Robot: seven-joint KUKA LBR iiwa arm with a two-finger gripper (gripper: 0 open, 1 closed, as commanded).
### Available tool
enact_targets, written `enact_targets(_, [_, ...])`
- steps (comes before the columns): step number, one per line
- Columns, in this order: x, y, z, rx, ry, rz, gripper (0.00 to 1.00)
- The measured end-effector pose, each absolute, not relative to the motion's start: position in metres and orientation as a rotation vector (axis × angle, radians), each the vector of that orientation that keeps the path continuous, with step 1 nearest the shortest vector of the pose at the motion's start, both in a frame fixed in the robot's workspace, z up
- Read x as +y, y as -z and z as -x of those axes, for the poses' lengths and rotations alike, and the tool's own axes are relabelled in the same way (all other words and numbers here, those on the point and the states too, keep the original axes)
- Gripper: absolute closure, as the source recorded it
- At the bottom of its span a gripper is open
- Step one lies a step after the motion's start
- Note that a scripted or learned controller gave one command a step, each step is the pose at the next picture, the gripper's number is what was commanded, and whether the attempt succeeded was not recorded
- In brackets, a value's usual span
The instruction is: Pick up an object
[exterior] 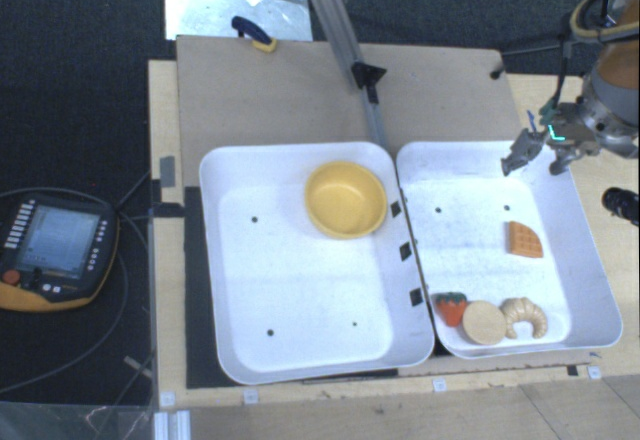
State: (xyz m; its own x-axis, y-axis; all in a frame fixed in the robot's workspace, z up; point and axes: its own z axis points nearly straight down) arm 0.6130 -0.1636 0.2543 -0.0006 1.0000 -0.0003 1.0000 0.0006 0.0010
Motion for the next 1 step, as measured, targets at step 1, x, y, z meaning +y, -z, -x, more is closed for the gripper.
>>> enact_targets(1, [-0.1636,-0.2543,-0.6130,2.221,-0.001,-2.220,0.00])
